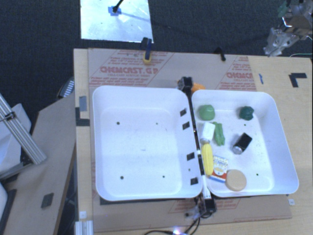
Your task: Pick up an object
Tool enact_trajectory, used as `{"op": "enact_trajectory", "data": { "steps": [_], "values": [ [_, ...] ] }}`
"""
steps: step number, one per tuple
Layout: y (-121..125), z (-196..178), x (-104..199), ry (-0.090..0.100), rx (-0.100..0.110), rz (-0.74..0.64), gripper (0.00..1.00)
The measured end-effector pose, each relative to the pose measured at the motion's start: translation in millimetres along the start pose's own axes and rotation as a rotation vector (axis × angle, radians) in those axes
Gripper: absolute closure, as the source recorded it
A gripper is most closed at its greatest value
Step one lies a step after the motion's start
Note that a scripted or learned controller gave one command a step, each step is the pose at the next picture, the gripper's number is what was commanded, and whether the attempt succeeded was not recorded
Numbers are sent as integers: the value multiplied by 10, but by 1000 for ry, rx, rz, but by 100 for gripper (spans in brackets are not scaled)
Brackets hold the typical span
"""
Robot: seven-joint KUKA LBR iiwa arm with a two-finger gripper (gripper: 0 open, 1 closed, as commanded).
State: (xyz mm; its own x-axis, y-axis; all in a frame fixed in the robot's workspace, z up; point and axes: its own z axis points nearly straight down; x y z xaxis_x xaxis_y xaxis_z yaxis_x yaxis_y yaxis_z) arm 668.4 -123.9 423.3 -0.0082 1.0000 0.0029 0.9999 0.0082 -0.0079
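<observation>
Left bin (142,146): bare white floor, nothing to grasp there; the pick has to come from the other bin.
Right bin (274,131): all the objects lie here, most crowded against its left wall by the divider.
Yellow corn-like piece (207,159): lies beside the divider, long axis running near to far, far end touching a white block (208,130); too hemmed in for an easy grasp, I judge.
Green ball (206,112): far-left corner, round, no axis to match.
Tan disc (236,180): lies flat at the near edge, touching a printed packet (220,165).
Black can (242,143): the best target, standing clear mid-bin; long axis slanted, silvery end toward near-left. Close across its width.
Dark green lump (246,112): far right, also well apart.
Gripper (282,35): up at the far right, off the tabletop, carrying nothing visible; how wide it stands I cannot tell.
</observation>
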Motion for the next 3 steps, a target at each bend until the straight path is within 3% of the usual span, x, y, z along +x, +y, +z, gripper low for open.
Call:
{"op": "enact_trajectory", "data": {
  "steps": [1, 2, 3],
  "values": [
    [-169, 846, 486, 0, -1, -1, 100],
    [-456, -1233, 542, -5, -30, 2, 100],
    [-809, 219, 695, -1, 5, 7, 100]
  ]
}}
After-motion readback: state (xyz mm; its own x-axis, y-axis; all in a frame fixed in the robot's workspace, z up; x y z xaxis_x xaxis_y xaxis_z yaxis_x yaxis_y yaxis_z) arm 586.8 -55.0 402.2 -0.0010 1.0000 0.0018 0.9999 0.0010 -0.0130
